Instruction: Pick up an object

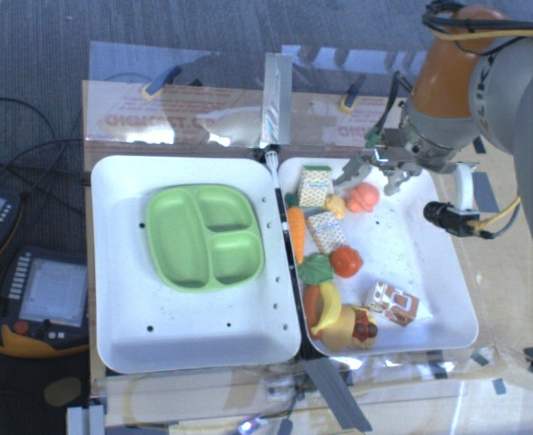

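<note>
My gripper hangs over the back of the right bin, its two fingers spread open. Just below and between the fingertips lies a round peach-coloured fruit; nothing is clamped between the fingers. A small yellow piece sits beside the fruit. Nearby are two checkered packets, a carrot, a red tomato, a green leafy piece, a banana and a small carton.
The left bin holds a green divided plate. A metal divider post stands behind the seam between the bins. Most toys crowd the right bin's left side. Cables and handheld devices lie left of the bench.
</note>
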`<control>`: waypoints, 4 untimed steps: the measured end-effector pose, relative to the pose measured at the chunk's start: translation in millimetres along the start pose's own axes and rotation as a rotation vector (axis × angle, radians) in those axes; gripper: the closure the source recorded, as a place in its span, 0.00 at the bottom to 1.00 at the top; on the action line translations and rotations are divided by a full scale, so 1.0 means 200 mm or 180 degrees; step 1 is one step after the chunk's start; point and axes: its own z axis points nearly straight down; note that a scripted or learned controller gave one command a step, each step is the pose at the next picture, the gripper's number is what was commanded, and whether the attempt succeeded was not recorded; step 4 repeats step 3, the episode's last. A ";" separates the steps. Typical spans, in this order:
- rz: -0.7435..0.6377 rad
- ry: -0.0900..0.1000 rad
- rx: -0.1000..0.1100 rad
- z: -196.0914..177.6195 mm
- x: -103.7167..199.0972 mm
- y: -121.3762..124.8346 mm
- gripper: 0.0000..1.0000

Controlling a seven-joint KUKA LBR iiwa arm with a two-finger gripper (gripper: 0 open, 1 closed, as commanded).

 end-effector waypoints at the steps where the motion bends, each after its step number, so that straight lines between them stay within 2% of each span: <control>1: -0.0138 -0.0003 -0.0009 0.61 -0.33 0.06 0.00; 2: 0.0307 -0.0013 0.0009 0.63 -0.29 0.21 0.00; 3: 0.0170 -0.0029 -0.0025 0.63 -0.13 0.22 0.00; 4: 0.0170 -0.0029 -0.0025 0.63 -0.13 0.22 0.00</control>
